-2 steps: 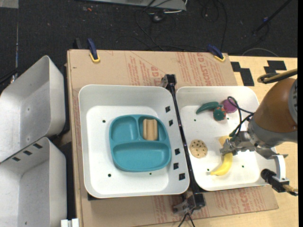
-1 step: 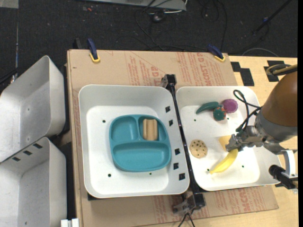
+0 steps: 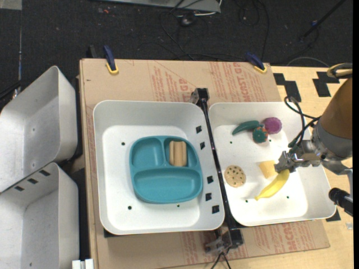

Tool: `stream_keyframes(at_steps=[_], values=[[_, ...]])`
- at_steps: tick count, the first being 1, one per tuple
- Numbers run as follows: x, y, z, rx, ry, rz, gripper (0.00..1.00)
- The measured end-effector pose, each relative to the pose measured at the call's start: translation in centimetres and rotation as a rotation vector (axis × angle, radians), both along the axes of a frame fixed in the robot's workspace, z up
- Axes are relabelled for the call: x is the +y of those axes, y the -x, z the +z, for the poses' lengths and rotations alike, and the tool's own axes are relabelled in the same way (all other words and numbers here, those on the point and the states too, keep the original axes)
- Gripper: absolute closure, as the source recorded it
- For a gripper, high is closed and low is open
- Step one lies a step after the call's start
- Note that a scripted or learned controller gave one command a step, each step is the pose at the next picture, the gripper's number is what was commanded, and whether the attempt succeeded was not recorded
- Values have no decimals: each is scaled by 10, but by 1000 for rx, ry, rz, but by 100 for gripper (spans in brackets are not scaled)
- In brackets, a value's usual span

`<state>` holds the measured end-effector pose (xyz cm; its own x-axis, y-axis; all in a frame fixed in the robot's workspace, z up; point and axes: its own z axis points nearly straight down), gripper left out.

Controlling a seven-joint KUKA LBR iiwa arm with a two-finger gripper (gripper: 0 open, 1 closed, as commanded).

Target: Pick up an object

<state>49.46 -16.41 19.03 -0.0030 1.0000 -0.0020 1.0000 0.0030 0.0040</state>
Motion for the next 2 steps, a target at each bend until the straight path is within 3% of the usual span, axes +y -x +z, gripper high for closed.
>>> stream_keyframes(at_steps=[1, 2], values=[[-2, -5, 43, -1, 1, 0, 100], [53, -15, 49, 1, -2, 3, 100]])
